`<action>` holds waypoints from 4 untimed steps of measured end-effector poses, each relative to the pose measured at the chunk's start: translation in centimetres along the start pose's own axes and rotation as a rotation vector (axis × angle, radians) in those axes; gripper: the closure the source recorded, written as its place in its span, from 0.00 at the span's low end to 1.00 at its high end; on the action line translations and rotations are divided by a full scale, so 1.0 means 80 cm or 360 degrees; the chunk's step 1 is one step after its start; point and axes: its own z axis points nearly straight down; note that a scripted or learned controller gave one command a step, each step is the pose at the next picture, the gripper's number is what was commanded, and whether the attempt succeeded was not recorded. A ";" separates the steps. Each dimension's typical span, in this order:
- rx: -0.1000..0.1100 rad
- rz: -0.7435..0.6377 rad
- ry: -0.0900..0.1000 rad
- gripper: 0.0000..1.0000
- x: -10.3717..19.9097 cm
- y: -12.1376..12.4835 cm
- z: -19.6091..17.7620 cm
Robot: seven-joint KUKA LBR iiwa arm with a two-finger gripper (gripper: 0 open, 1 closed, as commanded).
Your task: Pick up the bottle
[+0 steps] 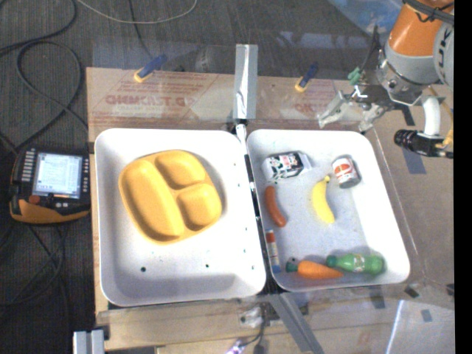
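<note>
The bottle (357, 263) lay on its side in the right bin (389, 198), at the near edge, its long axis across the bin, its cap end touching a carrot (318, 270). The hand (352, 103) hung above the far rim, fingers spread, holding nothing. The bottle was well apart from it, toward the bin's near side.

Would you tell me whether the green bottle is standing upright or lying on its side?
Lying on its side. The bottle stretches lengthwise along the near edge of the right bin, next to the carrot.
</note>
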 end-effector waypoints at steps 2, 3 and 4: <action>-0.0122 0.0404 -0.0003 0.00 0.061 -0.059 0.192; -0.0113 0.0766 0.0022 0.00 0.005 -0.106 0.194; -0.0108 0.0974 0.0001 0.00 0.024 -0.105 0.196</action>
